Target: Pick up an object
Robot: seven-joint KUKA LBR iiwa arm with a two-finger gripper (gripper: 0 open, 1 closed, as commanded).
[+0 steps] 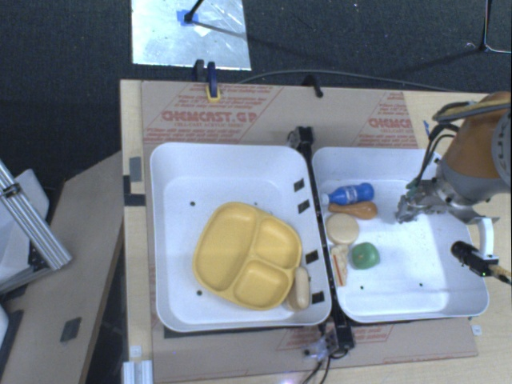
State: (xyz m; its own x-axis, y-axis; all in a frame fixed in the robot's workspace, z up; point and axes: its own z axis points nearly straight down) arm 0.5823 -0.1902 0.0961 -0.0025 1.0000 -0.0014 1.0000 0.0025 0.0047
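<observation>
1. We see two shallow white bins side by side on the bench: the left bin [172,214] and the right bin [448,294], with a dark divider between them.
2. The arm [480,154] reaches in from the right, its orange band above the wrist at the upper right of the right bin.
3. The gripper [408,209] hangs over the right bin's upper middle, to the right of the small objects and apart from them. We cannot tell from this view whether it is released or clenched; nothing visible sits in it.
4. A blue bottle [352,193] lies on its side near the right bin's left wall, toward the back.
5. Just below it, touching or nearly so, lies an orange-brown piece [358,210], also on its side.
6. Below that sits a pale round disc [343,229], close to the bin's left wall.
7. A green round object [365,255] rests just to the lower right of the disc, nearer the bin's middle.
8. A thin orange stick [338,264] lies along the left wall, beside the green object.
9. In the left bin, a yellow divided tray [246,254] lies flat, turned at an angle, taking up the bin's middle and lower right.
10. A small beige oblong piece [301,287] rests against the tray's lower right edge, by the bin's right wall.
</observation>
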